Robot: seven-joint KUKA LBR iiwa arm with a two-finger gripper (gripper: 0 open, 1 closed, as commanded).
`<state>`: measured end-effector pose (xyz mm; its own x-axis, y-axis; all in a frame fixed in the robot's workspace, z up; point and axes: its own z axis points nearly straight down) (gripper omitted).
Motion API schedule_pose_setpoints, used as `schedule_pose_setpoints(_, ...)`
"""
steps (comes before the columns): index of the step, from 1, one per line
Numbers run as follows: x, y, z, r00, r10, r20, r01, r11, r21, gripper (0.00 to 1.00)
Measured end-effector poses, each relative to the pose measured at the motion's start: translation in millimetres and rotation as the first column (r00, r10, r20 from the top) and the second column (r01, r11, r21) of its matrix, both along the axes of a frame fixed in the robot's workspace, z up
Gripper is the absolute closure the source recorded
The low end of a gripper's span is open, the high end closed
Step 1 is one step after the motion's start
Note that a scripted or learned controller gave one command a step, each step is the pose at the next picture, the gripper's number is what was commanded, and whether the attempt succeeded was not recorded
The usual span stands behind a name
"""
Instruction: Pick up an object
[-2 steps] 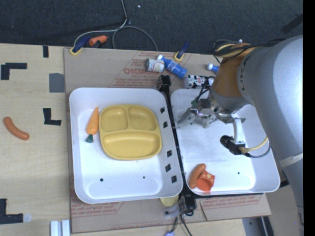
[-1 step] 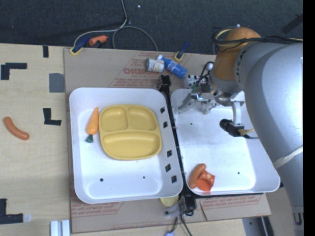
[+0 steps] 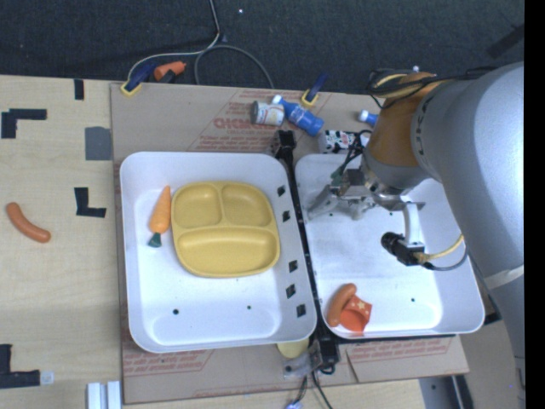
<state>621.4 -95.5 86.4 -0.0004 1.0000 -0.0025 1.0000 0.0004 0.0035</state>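
Wooden bench [image 3: 51,313] top on the far left, with an orange sausage-looking toy [image 3: 27,222] lying on it by itself, well apart from the bins. Moving right, there's a brown cardboard sheet [image 3: 213,118] under both white bins. The left bin [image 3: 213,322] has a yellow divided plate [image 3: 226,228] sitting in its upper half, and a toy carrot [image 3: 159,211] lies just beside the plate's left edge, pretty much touching it, green end pointing down.

Above the bins on the cardboard there's a blue and white bottle-ish thing [image 3: 289,113] lying on its side, and further left an orange and yellow clamp [image 3: 153,73] at the cardboard's top edge.

The right bin [image 3: 417,313] holds the stuff to pick: a small orange-red object [image 3: 348,307] (looks like a sausage piece next to a red chunk) down near the bin's bottom-left corner, just lying on the floor of the bin.

The gripper [image 3: 345,196] sits in the upper-left part of the right bin, well apart from that orange-red object. Honestly can't tell how the tool is set, the metal bits blur together at this angle. Nothing visible in it. The big grey arm [image 3: 477,160] with its orange band comes in from the right over the bin.
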Motion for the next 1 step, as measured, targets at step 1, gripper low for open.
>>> schedule_pose_setpoints(1,49.0,-9.8,-1.3,1.0,0.003,0.0,-0.003,1.0,0.002,0.0)
